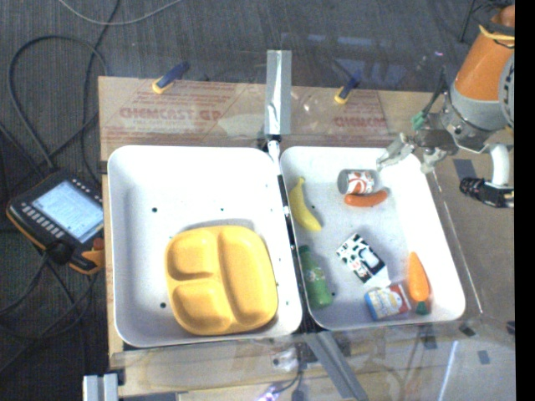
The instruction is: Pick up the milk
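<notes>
Milk is the small white carton with black cow patches [361, 257], lying tilted mid right white bin [445, 249], well apart from the fingers [399, 153] and below-left of them; likely light toy carton, stiff flat sides, a bit slick; best pinched across the narrow width, mid-body; fingers sit at the bin's upper right edge, look spread with nothing between them, though small and blurry; just beside the fingertips a silver-red can [358, 180] and an orange sausage-shaped toy [366, 198]; near the milk a green bottle [315, 276], a yellow banana [303, 206], an orange carrot [418, 277], a red-blue pot [386, 301]; carton's top end and print hard to read; arm cut off at frame edge.
</notes>
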{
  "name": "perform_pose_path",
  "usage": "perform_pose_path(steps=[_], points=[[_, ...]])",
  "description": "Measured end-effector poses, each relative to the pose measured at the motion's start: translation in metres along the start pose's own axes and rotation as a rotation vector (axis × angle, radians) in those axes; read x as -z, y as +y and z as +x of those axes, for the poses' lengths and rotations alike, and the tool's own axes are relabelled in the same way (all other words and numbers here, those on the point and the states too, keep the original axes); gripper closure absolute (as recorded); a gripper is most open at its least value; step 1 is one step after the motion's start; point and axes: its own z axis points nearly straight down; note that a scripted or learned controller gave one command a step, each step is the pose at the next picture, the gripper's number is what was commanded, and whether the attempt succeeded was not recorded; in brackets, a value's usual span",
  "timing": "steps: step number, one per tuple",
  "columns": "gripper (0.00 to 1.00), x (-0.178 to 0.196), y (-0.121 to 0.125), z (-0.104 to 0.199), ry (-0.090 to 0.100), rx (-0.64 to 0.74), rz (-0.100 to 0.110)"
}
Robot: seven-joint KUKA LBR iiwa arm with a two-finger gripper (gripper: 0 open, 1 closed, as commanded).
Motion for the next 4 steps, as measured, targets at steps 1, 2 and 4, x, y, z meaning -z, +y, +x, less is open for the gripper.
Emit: perform_pose_path(steps=[1,2,4], points=[[0.0,-0.088,-0.063,0.04,0.0,0.094,0.002],[0.0,-0.108,-0.109,0.058,-0.007,0.008,-0.026],[0.0,-0.111,-0.082,0.04,-0.008,0.215,-0.014]])
